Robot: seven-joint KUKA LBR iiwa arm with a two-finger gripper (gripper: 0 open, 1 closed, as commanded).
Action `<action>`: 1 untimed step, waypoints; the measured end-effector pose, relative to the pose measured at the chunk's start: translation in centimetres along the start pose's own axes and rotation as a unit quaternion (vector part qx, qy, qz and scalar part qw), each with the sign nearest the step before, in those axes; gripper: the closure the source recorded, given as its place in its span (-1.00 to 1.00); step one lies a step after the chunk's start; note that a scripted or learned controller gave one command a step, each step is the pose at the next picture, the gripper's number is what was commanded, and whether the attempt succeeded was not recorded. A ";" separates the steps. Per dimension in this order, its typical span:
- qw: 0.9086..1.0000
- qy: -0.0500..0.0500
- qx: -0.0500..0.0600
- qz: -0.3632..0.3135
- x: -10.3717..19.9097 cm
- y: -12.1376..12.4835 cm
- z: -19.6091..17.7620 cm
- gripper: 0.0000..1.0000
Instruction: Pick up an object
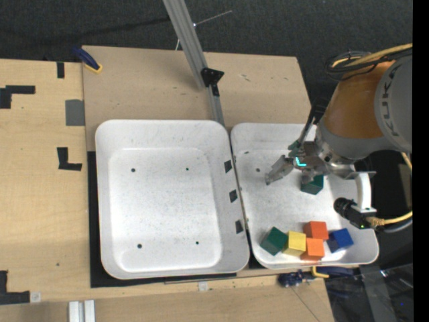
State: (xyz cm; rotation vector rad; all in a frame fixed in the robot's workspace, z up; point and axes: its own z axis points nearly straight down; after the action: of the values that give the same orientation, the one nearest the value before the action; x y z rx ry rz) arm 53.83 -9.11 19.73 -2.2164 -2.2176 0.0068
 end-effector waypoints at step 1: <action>1.000 0.000 -0.003 -0.001 0.0 0.1 -0.3 -1.00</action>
State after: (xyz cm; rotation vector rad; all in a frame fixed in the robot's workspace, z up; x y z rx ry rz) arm 53.93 -9.14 19.99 -2.2183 -2.2220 0.0021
